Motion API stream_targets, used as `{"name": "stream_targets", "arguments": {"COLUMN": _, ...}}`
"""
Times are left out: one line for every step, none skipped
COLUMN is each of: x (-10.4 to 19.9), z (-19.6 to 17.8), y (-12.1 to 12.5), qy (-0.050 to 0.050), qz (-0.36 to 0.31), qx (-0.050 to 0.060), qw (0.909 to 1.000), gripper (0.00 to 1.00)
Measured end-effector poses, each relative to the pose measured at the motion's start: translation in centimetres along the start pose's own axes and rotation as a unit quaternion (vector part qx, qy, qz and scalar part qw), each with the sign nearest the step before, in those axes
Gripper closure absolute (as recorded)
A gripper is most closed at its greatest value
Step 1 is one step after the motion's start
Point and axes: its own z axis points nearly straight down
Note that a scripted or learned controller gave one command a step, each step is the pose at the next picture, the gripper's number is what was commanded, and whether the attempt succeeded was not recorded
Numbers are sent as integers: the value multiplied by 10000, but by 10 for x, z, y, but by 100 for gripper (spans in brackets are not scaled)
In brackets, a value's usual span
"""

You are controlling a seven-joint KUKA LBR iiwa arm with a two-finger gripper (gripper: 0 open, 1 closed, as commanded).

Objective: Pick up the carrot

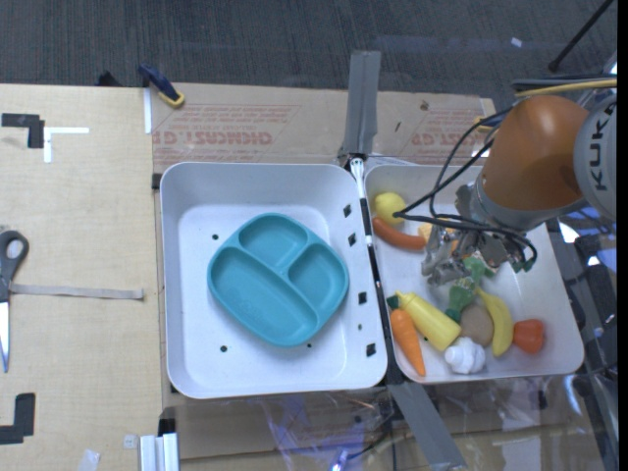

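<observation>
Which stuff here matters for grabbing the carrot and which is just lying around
For the job:
carrot
gripper
right bin

Lying about:
blue tray
banana
lemon
tomato
scissors

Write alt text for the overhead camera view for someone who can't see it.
A grey robot arm's gripper hangs over the right white bin of toy foods, where an orange carrot lies by the front left corner. The left white bin holds a blue divided plate.

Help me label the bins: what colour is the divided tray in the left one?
Teal blue; the divided tray shows plainly in the camera view.
</observation>
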Motion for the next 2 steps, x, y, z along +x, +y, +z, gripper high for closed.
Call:
{"name": "stream_targets", "arguments": {"x": 0, "z": 0, "y": 0, "qy": 1, "qz": 2, "qx": -2, "qw": 10000, "gripper": 0}}
{"name": "stream_targets", "arguments": {"x": 7, "z": 10, "y": -38, "qy": 17, "qz": 1840, "qx": 5, "qw": 9829, "gripper": 0}}
